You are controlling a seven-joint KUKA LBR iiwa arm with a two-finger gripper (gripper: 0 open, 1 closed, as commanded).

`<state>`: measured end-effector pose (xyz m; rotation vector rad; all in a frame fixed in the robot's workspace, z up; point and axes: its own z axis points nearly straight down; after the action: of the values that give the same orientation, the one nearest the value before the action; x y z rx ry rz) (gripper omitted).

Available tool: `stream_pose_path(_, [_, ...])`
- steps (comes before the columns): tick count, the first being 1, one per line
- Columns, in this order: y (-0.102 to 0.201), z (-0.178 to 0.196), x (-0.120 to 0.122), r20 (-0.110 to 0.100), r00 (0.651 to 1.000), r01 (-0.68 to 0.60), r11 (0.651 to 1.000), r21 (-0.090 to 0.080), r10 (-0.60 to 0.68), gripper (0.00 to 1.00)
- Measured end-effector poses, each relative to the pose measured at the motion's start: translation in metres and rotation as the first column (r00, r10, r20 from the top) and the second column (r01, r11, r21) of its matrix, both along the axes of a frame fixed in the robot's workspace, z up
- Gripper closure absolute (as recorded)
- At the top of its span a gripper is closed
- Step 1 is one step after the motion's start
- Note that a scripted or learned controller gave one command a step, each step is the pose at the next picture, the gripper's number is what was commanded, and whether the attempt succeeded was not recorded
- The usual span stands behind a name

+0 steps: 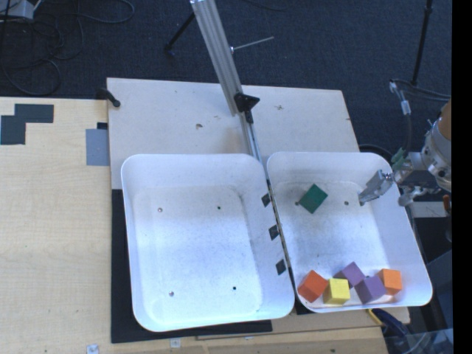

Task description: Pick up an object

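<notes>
A dark green block (313, 198) lies alone in the upper middle of the right bin (369, 158). Along that bin's near edge sit several small blocks: an orange block (313, 285), a yellow block (338, 291), two purple blocks (353, 273) (370, 289) and a second orange block (391, 280). My gripper (391, 191) hangs over the right bin's right rim, well to the right of the green block and apart from it. It is open, with nothing between its fingers.
The left bin (133, 198) stands beside the right one, with a row of black clips (271, 231) along the shared wall. A slanted aluminium post (221, 57) rises behind the bins. Wooden bench top lies to the left.
</notes>
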<state>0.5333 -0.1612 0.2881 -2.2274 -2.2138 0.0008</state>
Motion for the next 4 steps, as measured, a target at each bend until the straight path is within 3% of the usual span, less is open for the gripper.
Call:
stream_pose_path(1, [0.017,-0.114,0.027,-0.009,1.0,-0.01,1.0,0.003,0.01,0.0])
stream_pose_path(2, [0.038,-0.199,0.084,0.004,1.0,-0.008,1.0,-0.002,0.008,0.0])
stream_pose_path(3, [0.09,-0.093,0.069,0.006,1.0,-0.009,1.0,0.001,0.009,0.0])
stream_pose_path(4, [0.059,-0.161,0.094,-0.002,1.0,-0.005,1.0,-0.002,0.005,0.0])
